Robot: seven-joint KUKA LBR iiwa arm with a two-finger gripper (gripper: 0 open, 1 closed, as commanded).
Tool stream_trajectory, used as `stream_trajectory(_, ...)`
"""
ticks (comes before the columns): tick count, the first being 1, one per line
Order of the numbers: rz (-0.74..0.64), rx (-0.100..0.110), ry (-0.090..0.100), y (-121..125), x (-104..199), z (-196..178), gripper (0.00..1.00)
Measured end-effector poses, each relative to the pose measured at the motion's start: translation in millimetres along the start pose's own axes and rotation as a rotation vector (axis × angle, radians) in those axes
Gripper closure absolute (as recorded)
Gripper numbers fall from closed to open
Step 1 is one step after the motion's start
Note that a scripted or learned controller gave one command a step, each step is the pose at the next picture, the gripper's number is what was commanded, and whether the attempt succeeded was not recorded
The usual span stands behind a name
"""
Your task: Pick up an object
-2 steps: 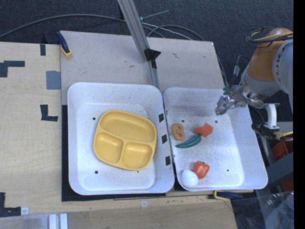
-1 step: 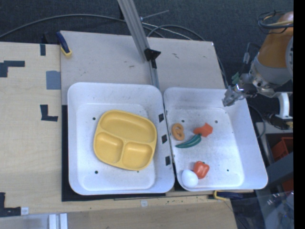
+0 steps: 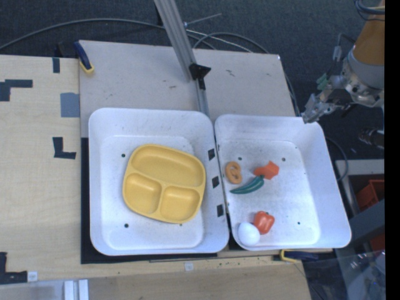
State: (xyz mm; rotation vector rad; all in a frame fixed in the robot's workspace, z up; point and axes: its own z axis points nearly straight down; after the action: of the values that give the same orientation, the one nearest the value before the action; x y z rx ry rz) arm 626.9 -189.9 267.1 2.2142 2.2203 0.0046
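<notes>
Pincer (image 3: 310, 112) sits just off the far right corner of the right bin (image 3: 325, 144), outside the rim and above it. Can't tell its state from this view, it's small and partly lost against the dark floor. Nothing visibly held.

All candidate objects lie down-left of the pincer, inside the right bin:
- orange-red piece (image 3: 269, 169): nearest to the pincer, roughly mid-bin.
- green pod (image 3: 249, 185): just beside and below-left of the orange-red piece, looks like touching it at one tip. Long axis runs diagonal, low-left to high-right, roughly pointing back toward the pincer.
- pretzel (image 3: 234, 172): further left, near the bin's left wall, just above the pod's low end.
- red pepper (image 3: 264, 221): well below, towards the near edge.
- white egg (image 3: 249, 234): touching or just beside the pepper, in the near-left corner (walls on two sides, awkward).

Judgement: the orange-red piece is the shortest reach, but the pod crowds its left side, so a closing grip may nudge both. For the pod, close across the short axis.

Nothing stands between pincer and objects except the bin rim. Left bin (image 3: 100, 167) with yellow tray (image 3: 165, 183) is far left, not relevant. Metal pole (image 3: 178, 33) stands up-left, clear of the path.
</notes>
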Motion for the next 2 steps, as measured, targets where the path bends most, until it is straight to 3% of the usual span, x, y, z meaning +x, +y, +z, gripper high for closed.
stream_trajectory(2,-0.003,0.008,0.003,-7,104,8,1.00)
